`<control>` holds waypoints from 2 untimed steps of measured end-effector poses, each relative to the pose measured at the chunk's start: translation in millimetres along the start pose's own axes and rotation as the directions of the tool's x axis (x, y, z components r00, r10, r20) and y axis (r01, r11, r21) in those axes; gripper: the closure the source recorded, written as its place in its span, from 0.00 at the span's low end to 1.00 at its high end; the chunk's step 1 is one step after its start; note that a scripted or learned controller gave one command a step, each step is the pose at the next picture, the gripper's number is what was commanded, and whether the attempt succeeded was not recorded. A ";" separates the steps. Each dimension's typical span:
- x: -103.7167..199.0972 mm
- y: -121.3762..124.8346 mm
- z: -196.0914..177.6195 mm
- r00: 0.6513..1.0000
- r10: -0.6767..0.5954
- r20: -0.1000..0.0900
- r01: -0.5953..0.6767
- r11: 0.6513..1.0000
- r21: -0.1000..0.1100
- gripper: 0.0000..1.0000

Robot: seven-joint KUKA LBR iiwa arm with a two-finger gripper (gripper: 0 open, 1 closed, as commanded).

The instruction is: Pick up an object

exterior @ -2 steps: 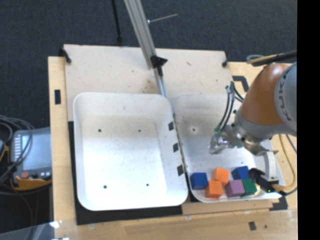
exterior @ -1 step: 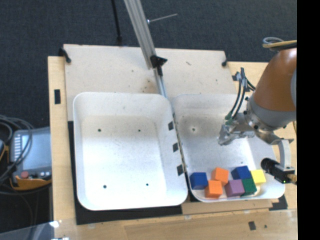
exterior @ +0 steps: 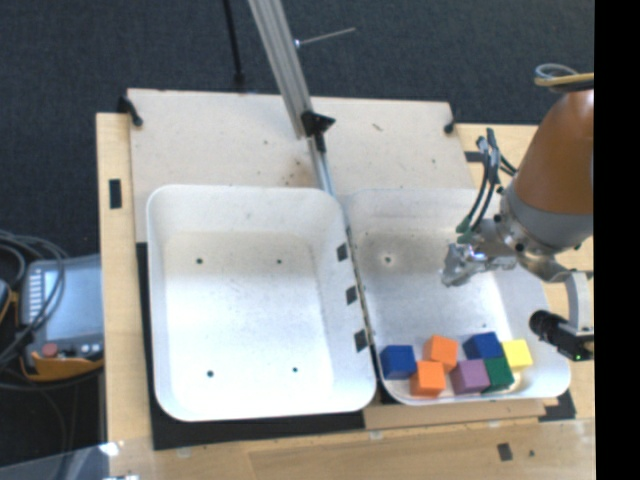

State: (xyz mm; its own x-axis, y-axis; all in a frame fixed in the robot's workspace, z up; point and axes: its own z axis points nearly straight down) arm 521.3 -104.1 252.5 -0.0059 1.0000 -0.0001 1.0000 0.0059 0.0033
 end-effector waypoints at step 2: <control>102.2 22.5 2.2 1.000 0.000 0.000 0.000 1.000 0.001 1.00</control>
State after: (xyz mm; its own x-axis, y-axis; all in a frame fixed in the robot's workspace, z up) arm 543.2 -1.7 250.3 -0.0060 1.0000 -0.0003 1.0000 0.0060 0.0025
